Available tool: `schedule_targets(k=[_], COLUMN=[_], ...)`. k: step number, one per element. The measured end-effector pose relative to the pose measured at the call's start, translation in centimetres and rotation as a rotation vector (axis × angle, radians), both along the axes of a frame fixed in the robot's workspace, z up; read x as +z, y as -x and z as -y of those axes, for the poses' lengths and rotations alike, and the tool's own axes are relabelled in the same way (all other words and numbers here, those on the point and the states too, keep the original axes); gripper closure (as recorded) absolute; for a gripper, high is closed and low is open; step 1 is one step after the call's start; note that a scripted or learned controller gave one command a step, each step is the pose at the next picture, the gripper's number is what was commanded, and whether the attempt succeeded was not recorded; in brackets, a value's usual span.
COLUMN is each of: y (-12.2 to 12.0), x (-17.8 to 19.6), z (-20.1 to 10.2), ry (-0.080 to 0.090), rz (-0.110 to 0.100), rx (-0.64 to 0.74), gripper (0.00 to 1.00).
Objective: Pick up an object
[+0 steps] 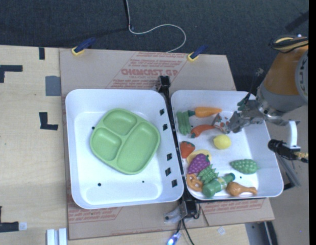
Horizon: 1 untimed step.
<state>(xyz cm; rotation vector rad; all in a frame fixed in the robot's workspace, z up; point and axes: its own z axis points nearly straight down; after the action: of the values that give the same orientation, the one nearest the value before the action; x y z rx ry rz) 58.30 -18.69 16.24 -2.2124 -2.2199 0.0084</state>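
My gripper [225, 123] hangs low over the upper middle of the right bin [267, 160], on the grey arm that comes in from the right. Just below it lies a yellow lemon [222, 142]. To its left are an orange-red chili [202, 130] and a carrot [208, 111]. I see nothing lifted clear of the bin floor.
Several more toy foods lie in the right bin: a green pod [183, 122], a tomato [187, 148], purple grapes [197, 163], a bumpy green fruit [244, 165], a cucumber [217, 185] and an orange squash [241, 189]. The left bin [78, 137] holds a green divided plate [125, 141].
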Motion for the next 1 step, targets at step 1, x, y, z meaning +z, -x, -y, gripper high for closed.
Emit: schedule_targets(k=[1], y=[2.60], x=[-4.82], z=[-1.76], ry=[0.004], rz=[0.025], rx=[0.000], gripper=[1.00])
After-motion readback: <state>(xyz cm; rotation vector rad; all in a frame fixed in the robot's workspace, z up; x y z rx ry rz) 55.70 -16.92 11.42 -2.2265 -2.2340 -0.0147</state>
